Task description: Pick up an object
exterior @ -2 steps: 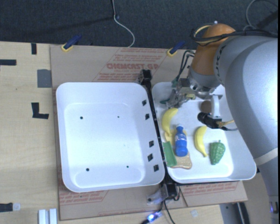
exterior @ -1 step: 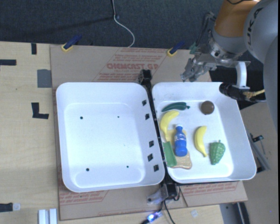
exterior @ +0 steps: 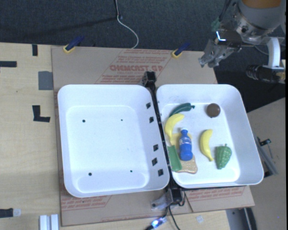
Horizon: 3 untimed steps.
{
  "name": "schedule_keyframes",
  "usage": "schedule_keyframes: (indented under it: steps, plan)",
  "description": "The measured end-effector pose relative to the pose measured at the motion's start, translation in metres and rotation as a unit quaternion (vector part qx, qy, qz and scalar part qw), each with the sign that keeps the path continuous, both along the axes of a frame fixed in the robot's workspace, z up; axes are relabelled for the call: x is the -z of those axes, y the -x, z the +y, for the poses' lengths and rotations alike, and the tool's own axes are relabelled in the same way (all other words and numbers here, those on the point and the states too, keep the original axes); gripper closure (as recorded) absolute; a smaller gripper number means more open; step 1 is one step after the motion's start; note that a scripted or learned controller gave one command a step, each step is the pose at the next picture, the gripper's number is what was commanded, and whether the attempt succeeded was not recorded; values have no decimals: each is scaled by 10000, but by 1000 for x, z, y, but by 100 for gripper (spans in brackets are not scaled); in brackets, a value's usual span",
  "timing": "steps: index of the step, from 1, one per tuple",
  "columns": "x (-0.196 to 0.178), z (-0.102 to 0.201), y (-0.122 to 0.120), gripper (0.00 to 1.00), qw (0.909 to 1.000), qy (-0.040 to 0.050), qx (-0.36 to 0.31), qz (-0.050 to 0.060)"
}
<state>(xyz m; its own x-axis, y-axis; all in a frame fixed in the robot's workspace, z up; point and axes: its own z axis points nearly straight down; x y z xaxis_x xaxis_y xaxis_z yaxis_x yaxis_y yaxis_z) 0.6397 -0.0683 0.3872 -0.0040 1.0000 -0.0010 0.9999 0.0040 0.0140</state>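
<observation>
The hand [exterior: 212, 56] hangs high above the counter [exterior: 19, 128], beyond the far right corner of the right bin [exterior: 245, 128], and carries nothing; whether it is open or closed I cannot tell from this angle. Everything worth picking lies in that right bin: a brown ball [exterior: 212, 110] near the far wall, a green pepper-like piece [exterior: 182, 108] beside it, a larger banana [exterior: 173, 126] against the dividing edge, a blue bottle [exterior: 186, 145] lying over a flat tan and green piece [exterior: 180, 162], a smaller banana [exterior: 207, 144], and a green strawberry-shaped toy [exterior: 223, 156] at the near right. The left bin [exterior: 105, 138] holds no objects. The step in hand is the approach, so the sensible choice seems to be a target with free space around it: the smaller banana or the brown ball stand apart from their neighbours, while the bottle and larger banana crowd together. Coming straight down and closing across the banana's narrow width would likely give the surest hold.
</observation>
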Motion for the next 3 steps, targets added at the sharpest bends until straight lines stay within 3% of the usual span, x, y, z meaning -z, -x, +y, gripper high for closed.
schedule_keyframes:
  steps: [1, 2, 3]
  plan:
    - [-158, -3, -29, 100, 10000, 11, 1, -25]
    - [-147, -52, -25, 100, 10000, 4, 34, 73]
    - [-99, -57, 68, 100, 9999, -13, 30, 104]
